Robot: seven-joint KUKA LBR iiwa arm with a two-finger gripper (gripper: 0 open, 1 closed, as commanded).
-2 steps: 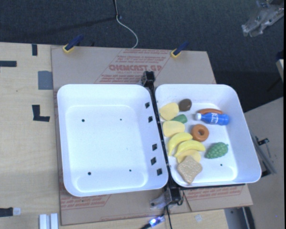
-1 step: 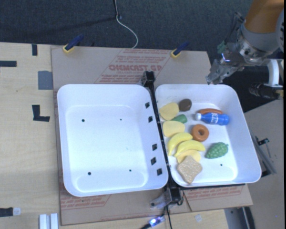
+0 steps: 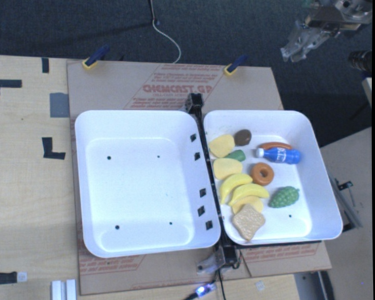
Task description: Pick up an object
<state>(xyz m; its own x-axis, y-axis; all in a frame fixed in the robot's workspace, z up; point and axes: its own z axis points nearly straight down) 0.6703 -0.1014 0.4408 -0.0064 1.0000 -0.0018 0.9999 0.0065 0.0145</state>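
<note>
Gripper [image 3: 298,47] sits at upper right of the frame, above the dark floor, well apart from the bins; you can't tell its state from here. Your pick candidates lie in the right bin [image 3: 319,136], lower right of centre: blue bottle [image 3: 280,155] with white label, unreadable, brown doughnut [image 3: 262,174], yellow bananas [image 3: 242,190], green grapes [image 3: 284,197], cracker [image 3: 247,221]. Left bin [image 3: 87,130] alongside. Cardboard [image 3: 175,86] reads "CHEMCAST GP" in red.
</note>
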